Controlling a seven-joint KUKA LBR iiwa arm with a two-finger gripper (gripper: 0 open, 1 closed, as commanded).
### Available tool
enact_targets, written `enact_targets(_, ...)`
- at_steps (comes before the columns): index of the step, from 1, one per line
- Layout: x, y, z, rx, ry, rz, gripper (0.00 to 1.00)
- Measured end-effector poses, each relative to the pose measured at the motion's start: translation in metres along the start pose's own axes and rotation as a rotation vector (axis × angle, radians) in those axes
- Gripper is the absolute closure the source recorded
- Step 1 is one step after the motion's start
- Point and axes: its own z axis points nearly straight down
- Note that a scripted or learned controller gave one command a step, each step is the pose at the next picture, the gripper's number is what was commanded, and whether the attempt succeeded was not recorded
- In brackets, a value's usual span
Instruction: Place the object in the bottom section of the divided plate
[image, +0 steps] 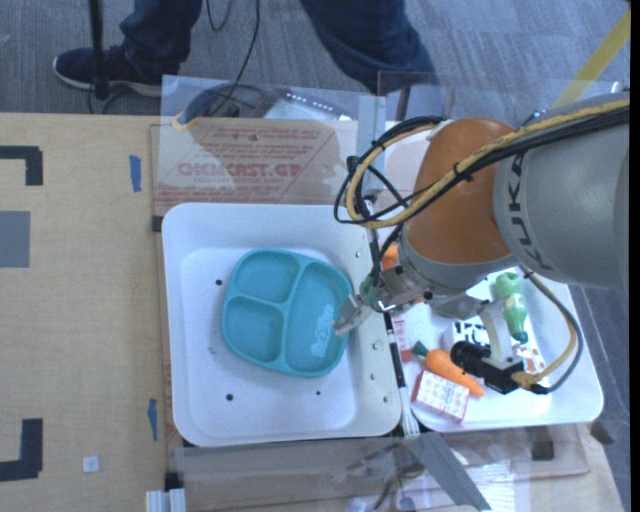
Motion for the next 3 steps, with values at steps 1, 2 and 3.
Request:
enact_targets(1,-0.0005,0.001,-0.0086,0.0,0.0,0.002,1.0)
enact_targets(2,-0.0004,0.001,-0.0086,0.0,0.0,0.001,0.0)
enact_targets(3,-0.0004,0.001,-0.0086,0.0,0.0,0.001,0.0)
